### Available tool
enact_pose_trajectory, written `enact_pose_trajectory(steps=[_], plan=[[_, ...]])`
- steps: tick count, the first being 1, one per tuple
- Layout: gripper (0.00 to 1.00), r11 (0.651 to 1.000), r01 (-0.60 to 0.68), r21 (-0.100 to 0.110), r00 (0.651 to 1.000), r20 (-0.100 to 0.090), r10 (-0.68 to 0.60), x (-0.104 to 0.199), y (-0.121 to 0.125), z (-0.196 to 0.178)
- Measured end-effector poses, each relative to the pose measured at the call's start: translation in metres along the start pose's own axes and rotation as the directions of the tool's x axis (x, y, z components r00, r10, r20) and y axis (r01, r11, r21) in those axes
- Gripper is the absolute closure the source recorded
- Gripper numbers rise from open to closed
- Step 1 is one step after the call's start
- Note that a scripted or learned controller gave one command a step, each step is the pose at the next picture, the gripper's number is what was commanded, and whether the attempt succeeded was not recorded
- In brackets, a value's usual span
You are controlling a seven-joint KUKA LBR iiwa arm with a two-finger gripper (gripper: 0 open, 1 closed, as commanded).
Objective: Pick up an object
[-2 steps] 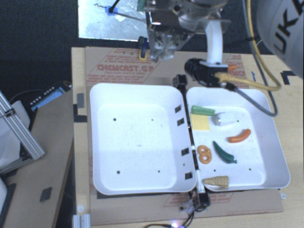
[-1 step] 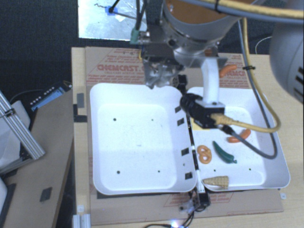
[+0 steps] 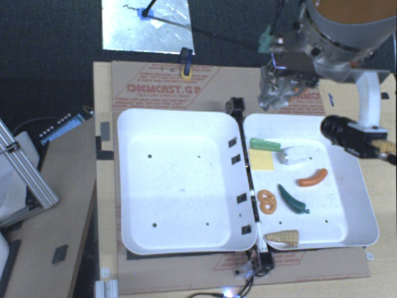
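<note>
Hovering above the far rim of the right bin [image 3: 356, 185], the gripper [image 3: 277, 95] is seen carrying nothing; whether it is clenched or released cannot be told. All candidates are gathered in that bin: sausage [image 3: 311, 178], green pod [image 3: 292, 199], pretzel [image 3: 267, 201], yellow card [image 3: 261, 161], cone [image 3: 282, 237]. The sausage, lying apart from the others, is judged the easiest pick.

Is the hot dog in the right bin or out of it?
In. The hot dog lies on the right bin's floor, near its right side.
</note>
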State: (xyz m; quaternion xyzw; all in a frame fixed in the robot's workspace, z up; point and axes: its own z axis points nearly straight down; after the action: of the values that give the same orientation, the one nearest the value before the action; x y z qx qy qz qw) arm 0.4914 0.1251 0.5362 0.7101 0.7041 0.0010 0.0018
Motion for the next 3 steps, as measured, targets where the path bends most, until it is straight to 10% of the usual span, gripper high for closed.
enact_pose_trajectory(steps=[1,2,3], plan=[[1.0,1.0,-0.004,0.003,1.0,0.002,0.004,-0.135,0.003,0.042],[1.0,1.0,0.013,-0.003,1.0,-0.002,-0.013,-0.118,-0.004,-0.001],[1.0,1.0,0.02,0.013,1.0,-0.002,-0.02,-0.036,-0.006,0.114]])
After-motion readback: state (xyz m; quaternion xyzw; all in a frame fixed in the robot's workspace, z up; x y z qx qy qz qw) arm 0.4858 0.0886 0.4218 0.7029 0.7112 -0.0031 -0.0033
